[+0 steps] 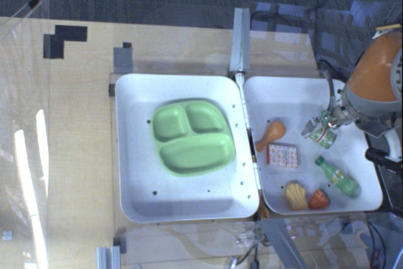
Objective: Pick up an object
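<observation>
The left bin (pixel 126 154) holds a green tray (pixel 192 137) with three compartments, lying flat near its middle. In the right bin (pixel 277 88) a drumstick (pixel 271 133) lies near the left wall, a small card (pixel 283 155) just beside it, and a yellow piece (pixel 295 194) touches a red one (pixel 319 199) at the front. A green bottle (pixel 337 177) lies further right. The gripper (pixel 322 131) hangs over the right bin; whether its jaws are apart I cannot tell

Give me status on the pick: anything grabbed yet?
Done: arm is over the right bin. In hand: the gripper sits at a crumpled green-red wrapper; no visible grasp. Left: grip and lift. Drumstick, card, green bottle, strawberry lie loose.
</observation>
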`<state>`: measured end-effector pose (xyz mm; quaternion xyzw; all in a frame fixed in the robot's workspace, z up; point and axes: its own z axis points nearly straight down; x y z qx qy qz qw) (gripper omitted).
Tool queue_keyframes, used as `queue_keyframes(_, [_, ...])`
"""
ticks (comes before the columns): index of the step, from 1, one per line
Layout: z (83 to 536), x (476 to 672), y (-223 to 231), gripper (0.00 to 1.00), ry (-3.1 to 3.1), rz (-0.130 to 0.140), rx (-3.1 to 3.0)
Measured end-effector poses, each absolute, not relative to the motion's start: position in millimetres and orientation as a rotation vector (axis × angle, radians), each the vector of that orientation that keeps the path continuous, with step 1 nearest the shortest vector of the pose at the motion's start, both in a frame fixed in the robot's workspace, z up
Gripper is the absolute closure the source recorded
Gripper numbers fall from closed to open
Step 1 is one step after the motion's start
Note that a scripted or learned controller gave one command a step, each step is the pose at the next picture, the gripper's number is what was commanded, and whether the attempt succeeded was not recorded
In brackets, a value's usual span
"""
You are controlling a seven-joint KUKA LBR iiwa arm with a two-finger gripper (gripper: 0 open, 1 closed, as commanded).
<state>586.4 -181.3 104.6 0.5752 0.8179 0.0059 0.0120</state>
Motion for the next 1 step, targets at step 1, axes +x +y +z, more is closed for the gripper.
queue_keyframes(1, [213.7, 607.1, -80.8, 1.00, 2.414, 0.008, 2.000])
